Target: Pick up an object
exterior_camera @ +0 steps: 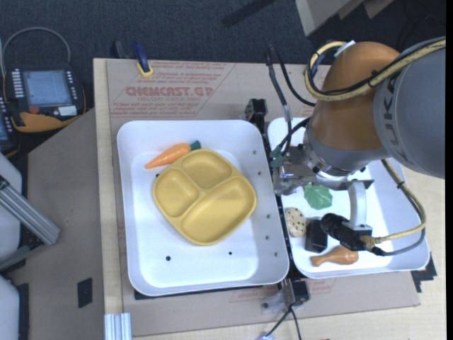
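My gripper [294, 178] hangs over the left part of the right bin [396, 261], under the bulky orange and grey wrist. Just to its right lies a crumpled green item [318, 195]. Below that, near the bin's left wall, is a round speckled cookie [295, 222]. A small black object [315, 239] lies beside the cookie, and a tan drumstick-shaped toy [337, 258] rests at the bin's front. Nothing shows between the gripper and these items.
The left bin [141, 261] holds a yellow divided plate [205, 197] with an orange carrot [168, 155] at its upper left edge. A low wall separates the two bins. The arm covers the upper half of the right bin.
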`<state>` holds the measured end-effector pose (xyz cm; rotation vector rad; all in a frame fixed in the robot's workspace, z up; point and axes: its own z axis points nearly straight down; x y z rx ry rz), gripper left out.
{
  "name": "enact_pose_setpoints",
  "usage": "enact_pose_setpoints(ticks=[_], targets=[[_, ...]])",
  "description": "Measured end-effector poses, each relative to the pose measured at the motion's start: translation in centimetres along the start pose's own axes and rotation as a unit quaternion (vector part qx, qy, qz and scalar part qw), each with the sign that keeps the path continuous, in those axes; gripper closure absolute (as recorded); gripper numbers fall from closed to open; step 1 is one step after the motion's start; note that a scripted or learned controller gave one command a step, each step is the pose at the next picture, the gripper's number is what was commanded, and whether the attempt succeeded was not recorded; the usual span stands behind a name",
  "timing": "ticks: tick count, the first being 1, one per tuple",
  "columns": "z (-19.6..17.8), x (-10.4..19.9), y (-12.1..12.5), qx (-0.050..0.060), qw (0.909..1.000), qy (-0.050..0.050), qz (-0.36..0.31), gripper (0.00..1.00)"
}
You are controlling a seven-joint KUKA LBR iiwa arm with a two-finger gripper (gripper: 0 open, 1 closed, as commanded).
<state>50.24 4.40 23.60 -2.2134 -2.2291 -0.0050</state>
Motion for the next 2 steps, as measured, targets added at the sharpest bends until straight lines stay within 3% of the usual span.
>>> enact_pose_setpoints(ticks=[1, 2], targets=[[-0.26, 4.74, 0.42, 0.0, 1.0, 0.0, 0.0, 1.0], [-0.26, 4.43, 0.42, 0.001, 1.0, -0.001, 0.003, 0.0]])
